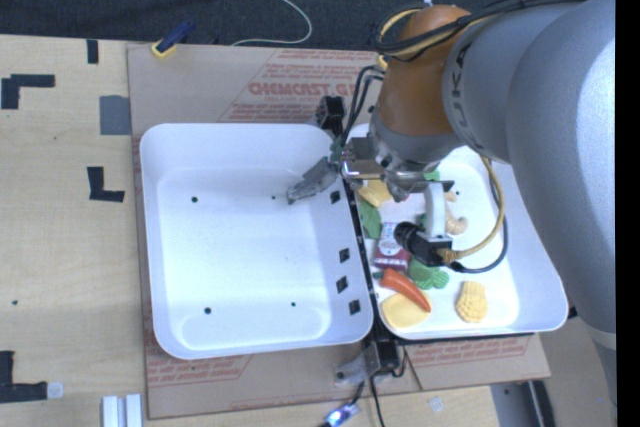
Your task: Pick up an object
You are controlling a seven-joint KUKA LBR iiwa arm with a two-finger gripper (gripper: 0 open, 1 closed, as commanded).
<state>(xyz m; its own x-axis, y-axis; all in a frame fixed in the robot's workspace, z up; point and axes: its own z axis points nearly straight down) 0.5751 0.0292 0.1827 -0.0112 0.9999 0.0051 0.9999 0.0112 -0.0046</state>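
My gripper (308,184) hangs low over the left bin (240,315), near that bin's far right corner beside the divider wall. Nothing shows between its tips. The toys lie in the right bin (535,300), mostly under the arm: a yellow corn cob (471,301), an orange carrot (405,290) on a pale yellow piece (398,313), a green piece (430,276), a red and white item (391,256) and a yellow-green piece (371,196). The wrist and orange band hide the far part of that bin.
Both bins sit on a cardboard sheet (260,85) on the wooden bench. A black cable (490,245) loops from the wrist over the right bin. A blue and yellow marker (172,38) lies at the cardboard's far left corner.
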